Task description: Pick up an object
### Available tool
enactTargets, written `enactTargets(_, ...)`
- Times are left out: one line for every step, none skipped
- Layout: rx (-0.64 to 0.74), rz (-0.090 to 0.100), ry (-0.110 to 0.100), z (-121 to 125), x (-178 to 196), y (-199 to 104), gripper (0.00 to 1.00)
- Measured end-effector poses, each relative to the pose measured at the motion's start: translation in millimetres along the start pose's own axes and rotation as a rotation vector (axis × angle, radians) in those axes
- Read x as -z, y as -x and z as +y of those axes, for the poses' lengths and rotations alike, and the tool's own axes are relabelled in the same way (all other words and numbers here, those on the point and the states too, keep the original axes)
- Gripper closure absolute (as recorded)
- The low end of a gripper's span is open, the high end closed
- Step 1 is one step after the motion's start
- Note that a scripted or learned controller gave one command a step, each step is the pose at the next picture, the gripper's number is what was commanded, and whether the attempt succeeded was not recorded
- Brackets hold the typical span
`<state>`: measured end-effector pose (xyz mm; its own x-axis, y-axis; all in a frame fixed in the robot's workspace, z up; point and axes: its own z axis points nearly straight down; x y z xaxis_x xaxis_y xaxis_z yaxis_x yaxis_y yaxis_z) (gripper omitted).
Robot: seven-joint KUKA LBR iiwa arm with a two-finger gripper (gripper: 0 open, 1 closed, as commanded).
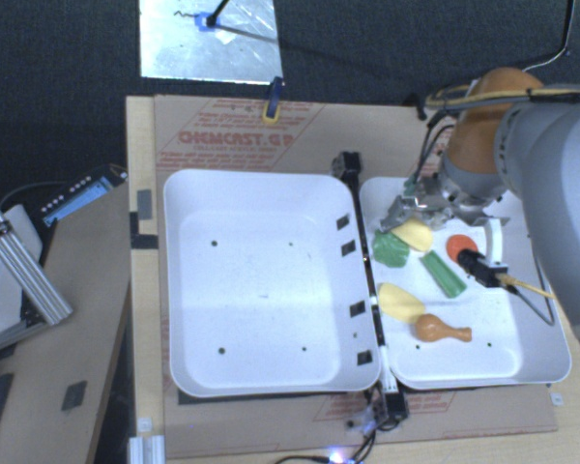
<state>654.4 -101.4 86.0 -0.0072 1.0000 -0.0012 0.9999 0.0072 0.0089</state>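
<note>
Partly hidden tool (402, 213) — over yellow object (413, 235)

Both white bins, the left bin (261, 288) and the right bin (493, 356), look like smooth, slightly glossy plastic. The counter (77, 288) looks like pale matt wood. A brown cardboard sheet (237, 133) lies matt beneath the bins. The foil-like sheet (208, 27) shines, crinkled. The arm (551, 162) shows smooth grey casing.
</note>
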Motion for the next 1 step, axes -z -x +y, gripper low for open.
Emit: enactTargets(0.002, 0.002, 0.004, 18.7, 106.2, -46.0, 0.00)
